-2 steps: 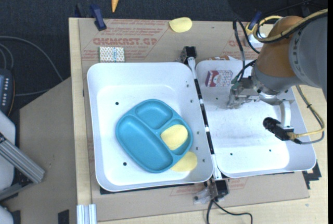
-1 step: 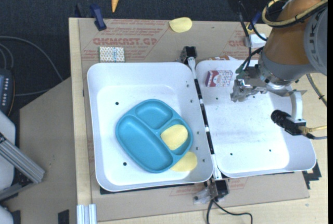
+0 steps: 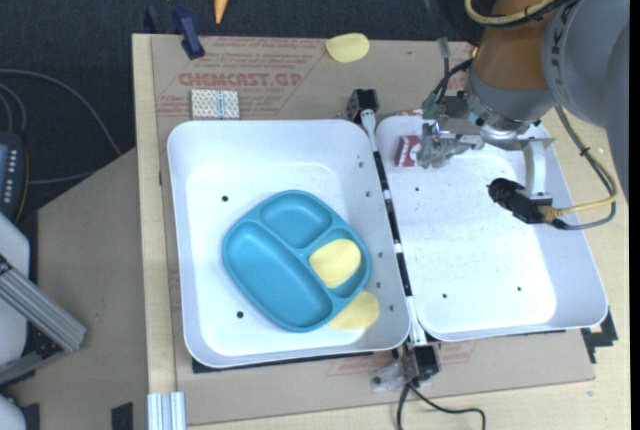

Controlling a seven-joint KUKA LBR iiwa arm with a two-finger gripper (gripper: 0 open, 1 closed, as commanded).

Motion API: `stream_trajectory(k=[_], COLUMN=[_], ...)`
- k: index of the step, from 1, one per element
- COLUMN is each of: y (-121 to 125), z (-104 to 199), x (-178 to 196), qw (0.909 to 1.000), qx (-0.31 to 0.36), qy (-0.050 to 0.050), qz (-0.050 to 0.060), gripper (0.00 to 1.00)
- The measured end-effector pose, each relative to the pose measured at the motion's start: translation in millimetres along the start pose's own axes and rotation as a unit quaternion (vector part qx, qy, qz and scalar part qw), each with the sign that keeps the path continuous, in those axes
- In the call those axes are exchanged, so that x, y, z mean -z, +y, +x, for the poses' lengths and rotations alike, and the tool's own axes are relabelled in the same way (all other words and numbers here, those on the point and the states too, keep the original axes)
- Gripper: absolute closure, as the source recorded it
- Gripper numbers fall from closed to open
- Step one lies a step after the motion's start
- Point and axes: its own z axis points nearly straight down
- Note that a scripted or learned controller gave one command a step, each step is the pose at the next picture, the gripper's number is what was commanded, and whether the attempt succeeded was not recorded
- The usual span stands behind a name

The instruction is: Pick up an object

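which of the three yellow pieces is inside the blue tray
The yellow piece in the blue tray's right compartment. Another lies beside the tray on the bin floor; the third is on the cardboard, outside both bins.

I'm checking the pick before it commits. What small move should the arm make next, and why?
Probably a short move toward the reddish object in the right bin. The gripper hangs just beside it near the bin's far left corner, with nothing visibly between its fingers.

Reached in from the right, grey arm [image 3: 590, 38] bent downward, orange band [image 3: 520, 28] above the wrist; gripper [image 3: 437, 146] pointed down at far left corner of right-hand bin
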Motion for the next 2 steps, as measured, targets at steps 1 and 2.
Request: stream_trajectory(k=[1, 2], y=[-0.1, 50.4], z=[-0.3, -48.9], x=[0.0, -72.4], qw=[1.0, 1.0], qx=[0.0, -0.001], qy=[0.0, -0.001], qz=[0.0, 0.002], gripper=[0.0, 0.0])
